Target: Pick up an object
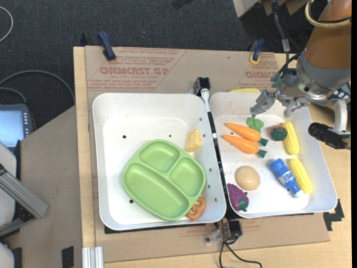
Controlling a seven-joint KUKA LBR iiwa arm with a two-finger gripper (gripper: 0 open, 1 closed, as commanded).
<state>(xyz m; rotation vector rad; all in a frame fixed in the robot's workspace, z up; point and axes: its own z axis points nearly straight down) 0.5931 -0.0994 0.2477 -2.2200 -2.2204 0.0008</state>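
Observation:
My gripper [275, 106] hangs over the back of the right bin [321, 202], fingers spread open with nothing between them. Just below it lie a small green broccoli piece [255, 123] and a red strawberry-like piece [278, 132]. Two carrots [243, 130] [242, 144] lie at the bin's left. Two corn cobs [290, 138] [301, 175] lie to the right, with a blue bottle [284, 176] between them. A tan bread roll [247, 178] and purple grapes [238, 196] sit near the front.
The left bin [106, 127] holds a green divided plate [163, 178], a yellow cheese wedge [193, 140] and an orange pretzel [196, 208]. A black divider [211, 128] runs between the bins. Blue clamps [106, 45] [256, 51] grip the board's back edge.

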